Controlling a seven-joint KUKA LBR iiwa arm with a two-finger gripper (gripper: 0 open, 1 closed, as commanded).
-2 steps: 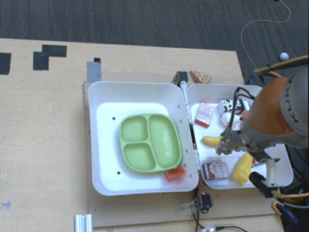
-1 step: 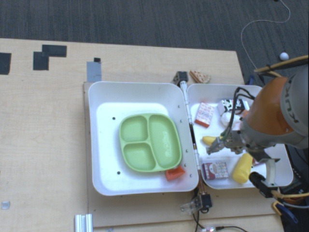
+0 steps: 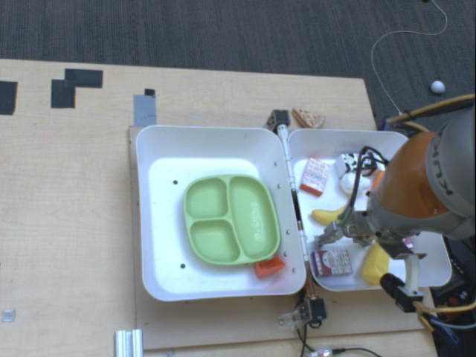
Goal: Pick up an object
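Objects lie scattered in the right bin (image 3: 443, 272): a banana (image 3: 326, 216) near the middle, a red-and-white packet (image 3: 315, 176) above it, a small printed pouch (image 3: 334, 262) by the near wall, and a yellow block (image 3: 375, 265) just beside that. From where I stand the gripper (image 3: 336, 234) hangs low between banana and pouch, the arm's bulk over it; whether its claw is wide or narrow I cannot tell. Next door, the left bin (image 3: 158, 222) carries a green divided plate (image 3: 230, 219) with an orange piece (image 3: 269, 267) at its near edge.
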